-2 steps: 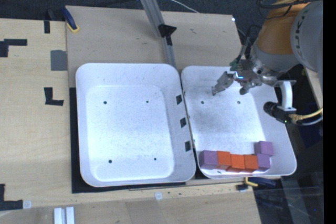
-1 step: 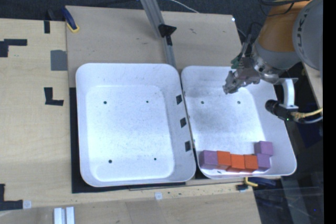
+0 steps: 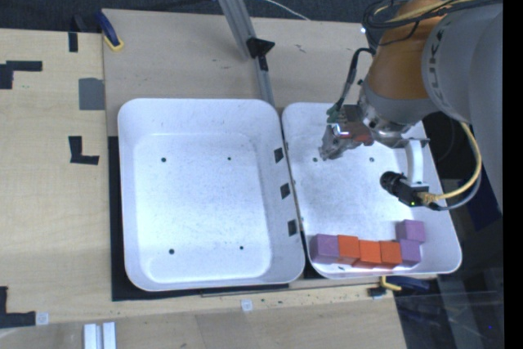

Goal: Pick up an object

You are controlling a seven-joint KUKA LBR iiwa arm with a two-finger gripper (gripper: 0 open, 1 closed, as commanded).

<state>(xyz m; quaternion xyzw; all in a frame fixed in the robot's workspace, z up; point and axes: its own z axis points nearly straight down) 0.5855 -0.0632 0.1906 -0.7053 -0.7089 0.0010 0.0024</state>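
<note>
A row of small blocks lies along the near wall of the right bin (image 3: 359,192): a purple block (image 3: 326,246) at the left, orange blocks (image 3: 369,251) in the middle, and two more purple blocks (image 3: 411,239) at the right. My gripper (image 3: 329,146) hangs over the far left part of the right bin, well away from the blocks, with the grey and orange arm (image 3: 409,69) behind it. Nothing shows in its grasp.
The left bin (image 3: 196,192) sits beside the right one, and black clips (image 3: 286,190) line the shared edge. A slanted metal pole (image 3: 233,0) rises behind the bins. A black cable fitting (image 3: 402,187) hangs from the wrist over the right bin.
</note>
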